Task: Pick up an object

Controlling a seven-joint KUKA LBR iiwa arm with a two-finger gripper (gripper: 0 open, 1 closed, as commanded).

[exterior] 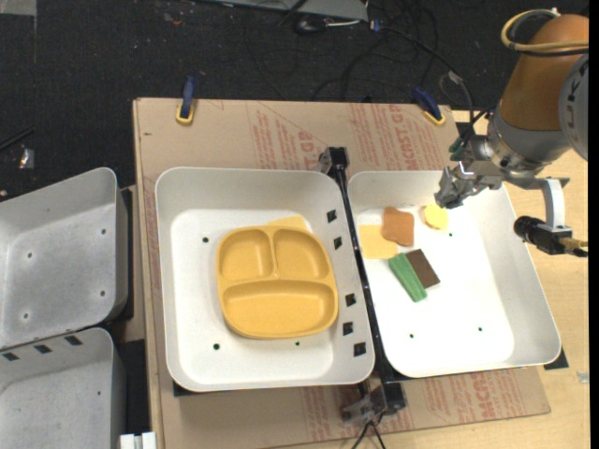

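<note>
— Where is the small yellow piece (435,217) sitting?
— In the right bin (487,316), just right of the brown block (399,226).
— And the gripper (452,193)?
— It is hovering just above that piece; I cannot tell its opening.

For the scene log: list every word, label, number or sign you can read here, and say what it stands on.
Red repeated print on the brown board under the two bins: a brand-like stamp, upside down and at a slant, too blurred to read.
Grey letters on the arm at the right edge: cut off, unreadable.
Nothing else legible.
</note>
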